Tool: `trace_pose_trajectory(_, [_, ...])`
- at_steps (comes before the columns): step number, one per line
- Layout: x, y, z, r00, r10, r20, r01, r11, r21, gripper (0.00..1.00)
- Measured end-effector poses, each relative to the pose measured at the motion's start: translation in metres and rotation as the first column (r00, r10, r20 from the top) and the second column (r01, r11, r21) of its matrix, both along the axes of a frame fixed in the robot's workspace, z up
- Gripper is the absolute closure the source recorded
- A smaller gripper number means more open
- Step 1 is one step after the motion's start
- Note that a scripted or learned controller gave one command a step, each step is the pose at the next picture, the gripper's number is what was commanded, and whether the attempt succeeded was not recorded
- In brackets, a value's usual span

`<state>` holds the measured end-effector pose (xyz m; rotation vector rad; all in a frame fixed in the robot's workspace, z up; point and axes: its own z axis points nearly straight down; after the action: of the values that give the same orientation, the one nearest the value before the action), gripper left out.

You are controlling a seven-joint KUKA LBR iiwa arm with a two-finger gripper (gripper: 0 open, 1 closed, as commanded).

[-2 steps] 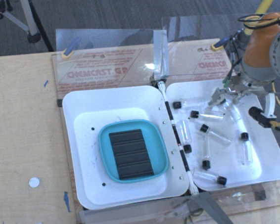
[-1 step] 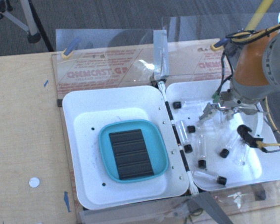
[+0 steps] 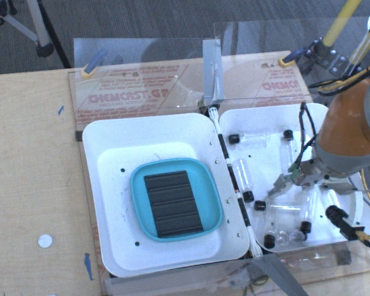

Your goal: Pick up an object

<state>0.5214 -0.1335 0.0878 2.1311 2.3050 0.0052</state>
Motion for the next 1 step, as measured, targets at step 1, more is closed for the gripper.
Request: trace_pose_trajectory(1, [0.0635,-0.0409,0.0355,0.999,0.052,0.003,-0.052,0.999,-0.003,0.0])
